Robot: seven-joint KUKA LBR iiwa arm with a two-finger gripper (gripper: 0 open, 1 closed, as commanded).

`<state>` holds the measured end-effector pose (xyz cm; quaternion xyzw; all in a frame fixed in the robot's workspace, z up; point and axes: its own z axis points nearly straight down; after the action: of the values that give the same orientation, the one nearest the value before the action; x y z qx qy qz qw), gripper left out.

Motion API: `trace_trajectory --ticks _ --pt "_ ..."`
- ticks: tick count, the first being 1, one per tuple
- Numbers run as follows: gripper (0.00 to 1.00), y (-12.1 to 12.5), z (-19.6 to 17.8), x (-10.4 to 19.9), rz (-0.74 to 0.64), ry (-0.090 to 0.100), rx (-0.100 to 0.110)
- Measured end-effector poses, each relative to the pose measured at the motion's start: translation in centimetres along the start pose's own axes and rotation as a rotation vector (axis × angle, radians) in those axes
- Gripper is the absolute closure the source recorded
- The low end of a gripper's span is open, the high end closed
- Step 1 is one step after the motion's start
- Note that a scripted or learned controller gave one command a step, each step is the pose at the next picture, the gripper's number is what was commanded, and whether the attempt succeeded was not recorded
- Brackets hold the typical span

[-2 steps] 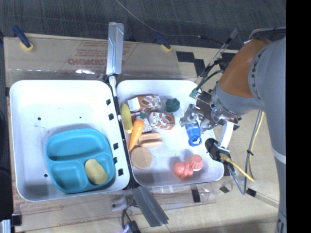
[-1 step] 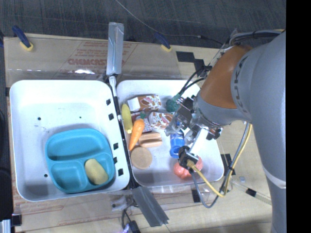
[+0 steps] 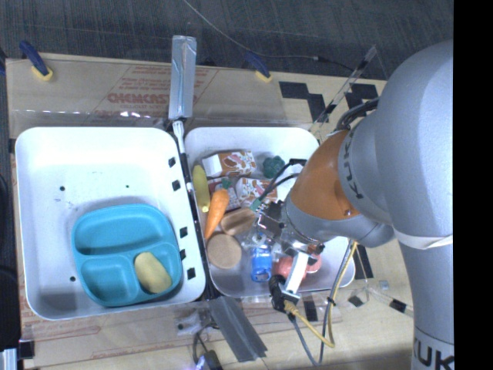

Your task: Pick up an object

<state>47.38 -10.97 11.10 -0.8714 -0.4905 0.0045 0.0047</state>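
Crowded right bin (image 3: 231, 136), gripper (image 3: 286, 262) low inside

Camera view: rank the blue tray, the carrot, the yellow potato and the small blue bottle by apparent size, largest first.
1. Blue tray
2. Carrot
3. Yellow potato, close to the carrot in area, so this pair is unsure
4. Small blue bottle

Robotics lab test bench, grey KUKA arm (image 3: 400, 153) with orange band at frame right, two white bins (image 3: 31, 206) side by side on cardboard-covered bench (image 3: 139, 91), blue clamps (image 3: 35, 60) at upper left, loose cables (image 3: 323, 338) at bottom, toy food (image 3: 216, 210) as props
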Motion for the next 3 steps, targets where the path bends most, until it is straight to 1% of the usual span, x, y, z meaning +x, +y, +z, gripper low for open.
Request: trace_trajectory --ticks 1,2,3 --pt "1.00 0.0 -4.5 0.4 -0.135 0.003 -0.011" --pt "1.00 1.7 -8.1 9.2 -0.123 0.006 -0.010" --pt "1.00 1.8 -10.0 5.2 -0.556 -0.001 -0.009"
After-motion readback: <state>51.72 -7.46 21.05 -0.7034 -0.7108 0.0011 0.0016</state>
